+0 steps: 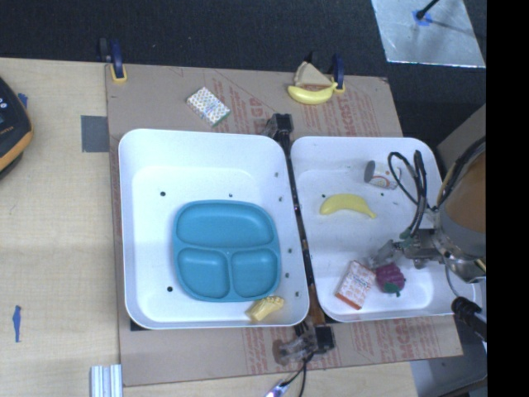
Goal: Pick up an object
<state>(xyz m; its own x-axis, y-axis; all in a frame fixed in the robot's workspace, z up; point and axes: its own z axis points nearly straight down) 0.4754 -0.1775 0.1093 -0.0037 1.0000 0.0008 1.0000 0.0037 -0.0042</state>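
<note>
Lettering on red-and-white packet in right bin, perhaps too blurred to read

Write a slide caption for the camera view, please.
Hand low in right bin beside purple toy; blue tray in left bin.

A robot lab or test bench, not a home: two shallow white plastic bins sit side by side on a brown cardboard sheet clamped by blue-handled clips to a pale wood-grain counter. Black cables loop beside the grey robot arm at the right. The contents are toy props: a yellow plastic banana, a blue three-compartment plastic tray. Dark carpet lies beyond, and a yellow and black device sits at the left edge
</note>
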